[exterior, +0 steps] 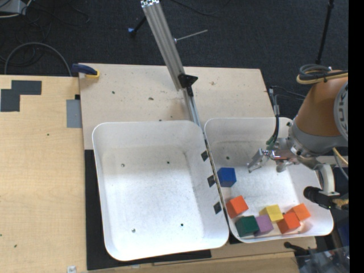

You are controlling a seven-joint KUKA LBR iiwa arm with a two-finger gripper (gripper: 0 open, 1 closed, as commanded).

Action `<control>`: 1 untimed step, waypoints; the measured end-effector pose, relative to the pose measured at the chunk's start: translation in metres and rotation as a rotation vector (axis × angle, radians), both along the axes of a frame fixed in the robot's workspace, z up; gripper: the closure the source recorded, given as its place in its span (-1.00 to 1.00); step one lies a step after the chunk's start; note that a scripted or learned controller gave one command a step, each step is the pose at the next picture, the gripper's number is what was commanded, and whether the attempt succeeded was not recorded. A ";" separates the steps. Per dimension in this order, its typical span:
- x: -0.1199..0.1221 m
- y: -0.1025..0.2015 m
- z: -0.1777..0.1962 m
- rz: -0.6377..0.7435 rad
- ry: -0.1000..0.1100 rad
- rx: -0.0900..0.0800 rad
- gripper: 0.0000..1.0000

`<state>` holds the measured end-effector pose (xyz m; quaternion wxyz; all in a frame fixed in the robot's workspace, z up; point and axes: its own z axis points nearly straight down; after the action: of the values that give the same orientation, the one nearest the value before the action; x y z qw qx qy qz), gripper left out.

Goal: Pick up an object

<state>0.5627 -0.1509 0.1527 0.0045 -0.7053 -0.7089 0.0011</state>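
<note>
My two-finger metal gripper [267, 158] hangs with fingers apart, holding nothing, over the right-hand shallow white bin [244, 131], near the small blue cube [227, 177].

Seven small blocks lie in the right bin: a blue cube [227, 176] alone toward the left wall, an orange cube [237, 205] nearer, then green [246, 226], purple [263, 224], yellow [273, 212] and two orange blocks [288, 221] [301, 211] clustered along the near edge

Arm [324, 115] cut off at right edge.
</note>
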 end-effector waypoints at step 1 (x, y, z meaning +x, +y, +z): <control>-0.013 -0.036 -0.020 -0.008 -0.002 -0.004 -1.00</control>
<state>0.5497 -0.1869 0.1324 0.0024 -0.7082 -0.7060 0.0020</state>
